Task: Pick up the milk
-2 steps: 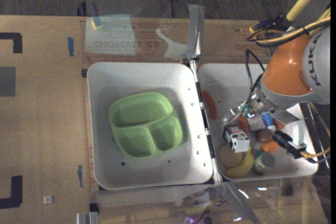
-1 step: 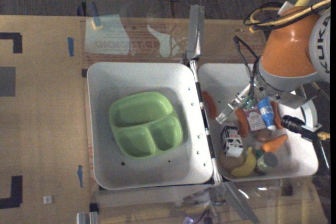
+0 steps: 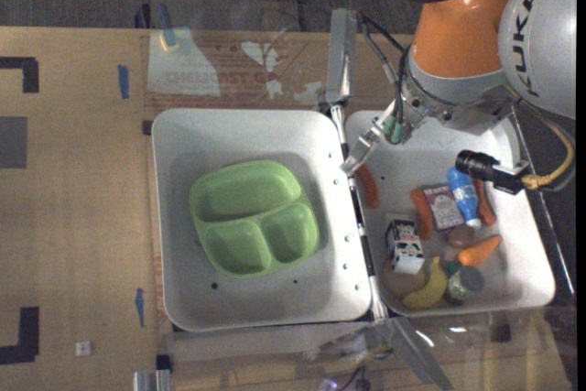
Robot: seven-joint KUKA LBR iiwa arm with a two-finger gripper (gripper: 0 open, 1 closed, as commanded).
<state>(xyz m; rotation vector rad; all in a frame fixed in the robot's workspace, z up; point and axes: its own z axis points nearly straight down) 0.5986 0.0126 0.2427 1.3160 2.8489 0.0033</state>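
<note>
We see the grey two-finger gripper (image 3: 359,158) hanging over the upper left corner of the right shallow white bin (image 3: 536,284), near the wall it shares with the left white bin (image 3: 174,197). We cannot tell how its jaws stand. The small black-and-white milk carton (image 3: 405,244) lies below and a little right of the jaws, apart from them — just above a yellow banana (image 3: 428,288). A red sausage (image 3: 367,186) lies directly under the jaws. Left of them sits a green divided plastic plate (image 3: 255,217).
</note>
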